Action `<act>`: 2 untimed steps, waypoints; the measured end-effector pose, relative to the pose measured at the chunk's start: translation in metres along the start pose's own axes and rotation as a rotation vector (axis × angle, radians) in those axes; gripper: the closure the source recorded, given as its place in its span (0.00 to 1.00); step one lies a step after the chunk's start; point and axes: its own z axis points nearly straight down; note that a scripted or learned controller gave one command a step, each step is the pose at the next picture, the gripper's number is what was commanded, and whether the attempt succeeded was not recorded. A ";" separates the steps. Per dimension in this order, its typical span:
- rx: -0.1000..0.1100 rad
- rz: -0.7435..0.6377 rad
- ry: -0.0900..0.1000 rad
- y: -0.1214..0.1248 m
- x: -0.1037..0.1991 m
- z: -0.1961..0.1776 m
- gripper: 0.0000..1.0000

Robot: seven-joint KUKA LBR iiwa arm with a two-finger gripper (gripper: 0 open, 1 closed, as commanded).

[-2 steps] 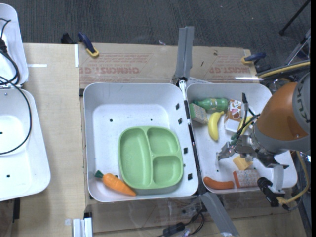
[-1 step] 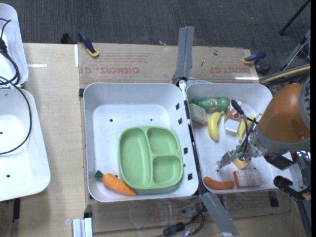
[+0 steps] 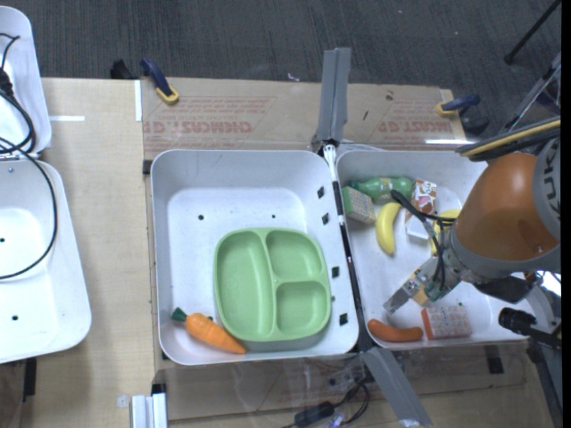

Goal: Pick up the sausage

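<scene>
Camera view: right bin (image 3: 357, 163) holds a smooth orange-red sausage (image 3: 394, 332) at its front wall, a curved banana (image 3: 385, 228), a green bottle (image 3: 384, 187). Gripper (image 3: 403, 298) hovers just above the sausage, fingers apparently parted, gripping nothing. Left bin (image 3: 178, 239) holds a green divided plate (image 3: 272, 283) and carrot (image 3: 212, 332).

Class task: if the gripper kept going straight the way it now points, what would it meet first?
Probably the sausage, lying just below-left of the gripper near the right bin's front wall; depth is unclear.
</scene>
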 end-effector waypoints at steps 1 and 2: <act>0.003 -0.082 0.006 -0.001 -0.006 -0.022 0.00; 0.004 -0.131 0.006 -0.001 0.002 -0.033 0.00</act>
